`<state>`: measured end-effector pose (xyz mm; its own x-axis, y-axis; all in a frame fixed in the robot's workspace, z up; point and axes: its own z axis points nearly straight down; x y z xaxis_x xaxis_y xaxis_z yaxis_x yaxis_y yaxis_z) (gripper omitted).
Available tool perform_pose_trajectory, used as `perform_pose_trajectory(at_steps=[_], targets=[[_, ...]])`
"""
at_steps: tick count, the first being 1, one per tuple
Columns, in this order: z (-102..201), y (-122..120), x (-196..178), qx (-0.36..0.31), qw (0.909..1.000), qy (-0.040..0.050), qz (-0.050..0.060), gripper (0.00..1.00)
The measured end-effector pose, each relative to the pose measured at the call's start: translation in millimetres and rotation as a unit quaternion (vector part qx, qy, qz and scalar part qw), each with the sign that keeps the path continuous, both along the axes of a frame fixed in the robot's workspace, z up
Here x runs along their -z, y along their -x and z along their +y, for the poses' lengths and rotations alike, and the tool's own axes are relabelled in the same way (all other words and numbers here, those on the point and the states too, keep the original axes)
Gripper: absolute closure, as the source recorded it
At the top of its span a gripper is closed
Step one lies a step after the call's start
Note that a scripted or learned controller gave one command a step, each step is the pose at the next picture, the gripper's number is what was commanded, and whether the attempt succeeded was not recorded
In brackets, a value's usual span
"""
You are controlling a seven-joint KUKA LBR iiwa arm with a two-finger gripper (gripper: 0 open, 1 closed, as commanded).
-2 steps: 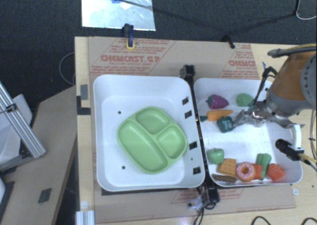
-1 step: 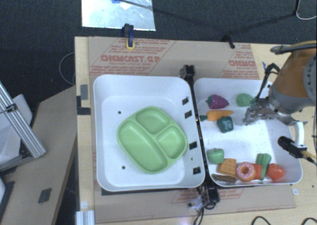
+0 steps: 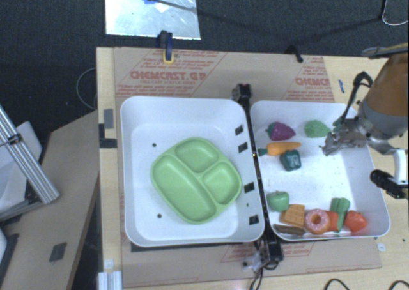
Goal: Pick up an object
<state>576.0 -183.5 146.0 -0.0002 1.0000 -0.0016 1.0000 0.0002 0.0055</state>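
Gripper (image 3: 333,144) near right bin's (image 3: 370,186) far right corner, green toy (image 3: 316,129) just left; finger state, can't tell.

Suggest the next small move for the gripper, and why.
Probably lower and shift slightly toward the green toy, the nearest object. The gripper hovers at the right bin's upper right with nothing visibly in its grasp; the purple toy, the orange carrot and the teal piece lie farther left.
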Motion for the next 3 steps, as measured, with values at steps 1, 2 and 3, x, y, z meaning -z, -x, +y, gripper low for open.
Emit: perform_pose_trajectory(at_steps=[1,2,3], targets=[[2.7,7.5,-58.7,-0.002,1.0,0.0,0.0,1.0],[2.5,6.4,-79.9,-0.002,1.0,-0.0003,0.001,1.0],[46.4,27.2,-71.8,-0.004,1.0,-0.0016,0.003,1.0]])
